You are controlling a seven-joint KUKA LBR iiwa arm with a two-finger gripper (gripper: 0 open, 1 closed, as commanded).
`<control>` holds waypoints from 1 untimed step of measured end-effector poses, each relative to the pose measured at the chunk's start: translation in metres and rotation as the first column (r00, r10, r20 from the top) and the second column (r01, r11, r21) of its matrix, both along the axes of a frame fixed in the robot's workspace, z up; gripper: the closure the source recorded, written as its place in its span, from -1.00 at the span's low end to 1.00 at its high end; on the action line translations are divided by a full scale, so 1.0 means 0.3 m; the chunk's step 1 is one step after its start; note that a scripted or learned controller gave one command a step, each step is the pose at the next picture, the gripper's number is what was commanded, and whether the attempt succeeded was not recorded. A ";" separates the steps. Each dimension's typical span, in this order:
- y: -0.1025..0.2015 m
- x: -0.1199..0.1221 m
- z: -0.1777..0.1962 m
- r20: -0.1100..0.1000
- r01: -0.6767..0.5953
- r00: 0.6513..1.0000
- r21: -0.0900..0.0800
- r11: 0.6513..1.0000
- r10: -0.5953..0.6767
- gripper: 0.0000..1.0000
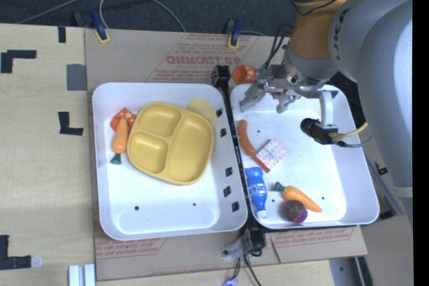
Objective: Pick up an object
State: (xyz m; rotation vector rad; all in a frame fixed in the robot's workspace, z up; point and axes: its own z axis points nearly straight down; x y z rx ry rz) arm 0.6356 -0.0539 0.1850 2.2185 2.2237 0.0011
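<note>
My fingers (269,98) hang spread and empty over the far end of the right bin (355,164). The nearest pick, the orange sausage (246,138), lies just toward me and left, its long axis running near-to-far along the bin's divider.

A wooden bench (40,164) carries a cardboard sheet (194,57), held at its twelve o'clock edge by two clamps (234,33). Two shallow white bins sit side by side on the cardboard: the left bin (161,218) toward nine o'clock, the right bin (348,197) toward three o'clock, touching along the centre.
</note>
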 end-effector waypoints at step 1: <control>-0.023 -0.204 -0.003 -0.002 0.001 1.000 -0.001 1.000 -0.001 -1.00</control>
